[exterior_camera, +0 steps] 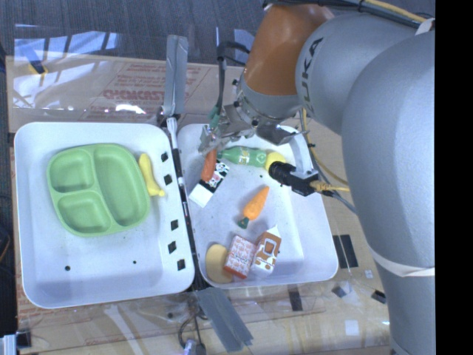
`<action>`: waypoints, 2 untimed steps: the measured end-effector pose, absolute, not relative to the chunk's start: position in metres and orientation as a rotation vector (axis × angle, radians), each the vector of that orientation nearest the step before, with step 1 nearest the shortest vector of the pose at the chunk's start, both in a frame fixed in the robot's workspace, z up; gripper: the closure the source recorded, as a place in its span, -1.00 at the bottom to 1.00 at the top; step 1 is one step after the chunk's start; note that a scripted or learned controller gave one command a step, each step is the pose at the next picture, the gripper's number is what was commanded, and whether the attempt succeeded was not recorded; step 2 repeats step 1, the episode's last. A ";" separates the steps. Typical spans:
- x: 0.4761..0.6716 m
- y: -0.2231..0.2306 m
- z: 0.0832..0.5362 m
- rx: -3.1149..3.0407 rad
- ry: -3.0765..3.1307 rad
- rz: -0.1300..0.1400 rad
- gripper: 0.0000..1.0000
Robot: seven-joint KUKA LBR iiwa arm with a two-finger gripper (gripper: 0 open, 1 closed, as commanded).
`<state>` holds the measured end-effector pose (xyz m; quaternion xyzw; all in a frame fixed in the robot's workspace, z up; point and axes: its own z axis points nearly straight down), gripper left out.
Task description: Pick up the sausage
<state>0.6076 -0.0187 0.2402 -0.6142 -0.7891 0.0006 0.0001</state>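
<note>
Gripper point(212, 135) is low over the right bin's point(314, 265) far-left corner; jaw state: can't tell from this angle. Sausage point(209, 166) sits just below the fingertips, on the bin floor, tilted, possibly touching. Beside it: green bottle point(247, 156), small card point(201, 194). Further out: carrot point(255, 203), two cartons point(253, 254), yellow disc point(215, 261). Left bin point(37, 272): green tray point(96, 189), banana point(150, 174).

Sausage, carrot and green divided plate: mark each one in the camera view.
sausage point(210, 166): camera view, middle of its orange-red body, right bin's upper left.
carrot point(256, 202): camera view, middle of the orange body, above its green tip.
green divided plate point(118, 174): camera view, floor of its large right compartment, left bin.
</note>
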 end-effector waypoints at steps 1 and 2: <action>0.598 -0.007 0.238 -1.750 -2.604 0.005 1.00; 0.598 -0.007 0.238 -1.750 -2.604 0.005 1.00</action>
